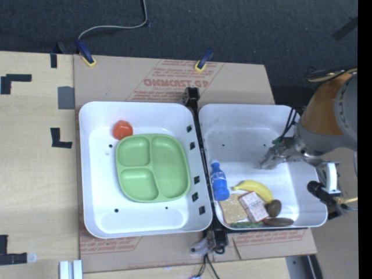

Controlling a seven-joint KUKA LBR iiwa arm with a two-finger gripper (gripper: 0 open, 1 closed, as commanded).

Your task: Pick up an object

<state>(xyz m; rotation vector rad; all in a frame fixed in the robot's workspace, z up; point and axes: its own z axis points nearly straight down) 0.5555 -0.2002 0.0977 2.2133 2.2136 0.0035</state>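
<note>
Over the right-hand shallow white bin (232, 118), the grey two-finger gripper (273, 157) hovers with fingers apart, gripping nothing. The curved yellow banana (254, 189) lies just below it, the small blue plastic bottle (218, 181) left of the banana.

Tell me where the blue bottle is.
The blue bottle lies in the right bin, against its left wall, just left of the banana.

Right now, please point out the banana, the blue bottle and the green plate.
banana (254, 188), camera view, middle of its yellow curve.
blue bottle (219, 183), camera view, middle of its body.
green plate (153, 167), camera view, ridge between its compartments.
</note>
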